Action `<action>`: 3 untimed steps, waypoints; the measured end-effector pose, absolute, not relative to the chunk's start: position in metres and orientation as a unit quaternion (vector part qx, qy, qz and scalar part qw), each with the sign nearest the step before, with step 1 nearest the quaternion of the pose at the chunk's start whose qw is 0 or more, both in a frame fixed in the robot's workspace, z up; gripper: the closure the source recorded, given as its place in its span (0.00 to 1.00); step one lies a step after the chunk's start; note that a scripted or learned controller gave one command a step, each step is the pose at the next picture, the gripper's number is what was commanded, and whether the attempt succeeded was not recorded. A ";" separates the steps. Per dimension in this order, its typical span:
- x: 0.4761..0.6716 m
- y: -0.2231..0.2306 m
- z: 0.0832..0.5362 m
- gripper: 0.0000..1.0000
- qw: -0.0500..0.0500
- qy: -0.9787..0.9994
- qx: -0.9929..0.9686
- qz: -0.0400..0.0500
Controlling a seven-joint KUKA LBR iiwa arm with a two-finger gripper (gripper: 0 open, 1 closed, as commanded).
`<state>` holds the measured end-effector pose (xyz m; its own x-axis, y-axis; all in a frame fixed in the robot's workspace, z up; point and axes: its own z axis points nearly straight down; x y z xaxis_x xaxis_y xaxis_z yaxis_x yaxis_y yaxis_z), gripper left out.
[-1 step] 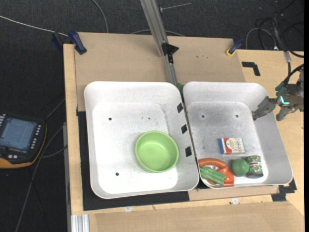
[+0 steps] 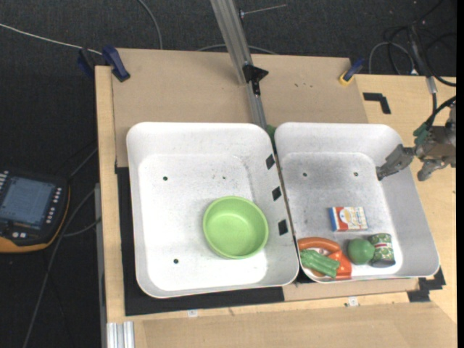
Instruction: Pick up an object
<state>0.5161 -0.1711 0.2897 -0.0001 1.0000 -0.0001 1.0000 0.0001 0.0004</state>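
Observation:
My gripper [image 2: 407,167] hangs at the right edge of the right bin [image 2: 326,140], over its upper right rim. Its two fingers are spread open, with nothing between them. Near the bin's front lie a small white box with blue and orange print [image 2: 348,217], a green ball [image 2: 359,251], a small can with a dark green label [image 2: 383,249] and an orange and green toy [image 2: 322,258]. They lie well below and to the left of the gripper. A light green bowl [image 2: 235,227] sits in the left bin [image 2: 156,187].
A slanted metal pole [image 2: 233,35] comes down from the top to the gap between the bins. Blue clamps [image 2: 116,62] hold the wooden bench's back corners. A handheld pendant [image 2: 29,209] lies off the bench at the left. Cables hang at the upper right.

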 end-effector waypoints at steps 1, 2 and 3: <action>0.514 -0.170 0.248 0.00 -0.001 0.707 0.707 0.000; 0.520 -0.177 0.193 0.00 -0.002 0.707 0.707 -0.001; 0.512 -0.169 0.142 0.00 -0.002 0.707 0.707 -0.001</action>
<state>0.5121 -0.1695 0.1417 -0.0005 1.0000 0.0012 1.0000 0.0005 -0.0040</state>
